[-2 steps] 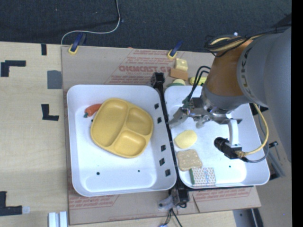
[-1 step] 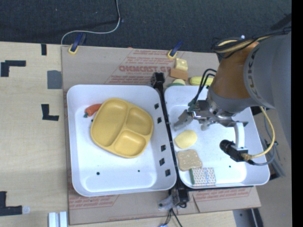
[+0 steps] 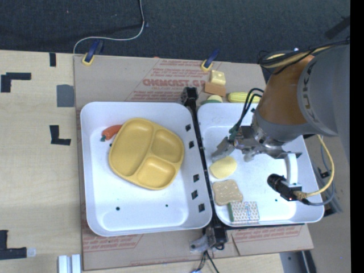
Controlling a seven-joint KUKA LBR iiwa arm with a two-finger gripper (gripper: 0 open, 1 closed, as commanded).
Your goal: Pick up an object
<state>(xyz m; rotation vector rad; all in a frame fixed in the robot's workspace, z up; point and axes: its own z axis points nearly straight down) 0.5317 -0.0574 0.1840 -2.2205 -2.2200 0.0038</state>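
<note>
Metal two-finger gripper, fingers spread and gripping nothing, hovers centre-right just above the pale yellow rounded piece, seemingly lining up for a grab.

Glossy yellow plastic tray in a smooth white bin.

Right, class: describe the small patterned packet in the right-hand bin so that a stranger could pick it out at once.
Find the right bin, the one under the grey arm. Along its left side three items run toward the near edge: a pale yellow piece, a tan bread-like slice, then the patterned packet nearest the near edge. It alone is rectangular and white, speckled with fine coloured print.
</note>
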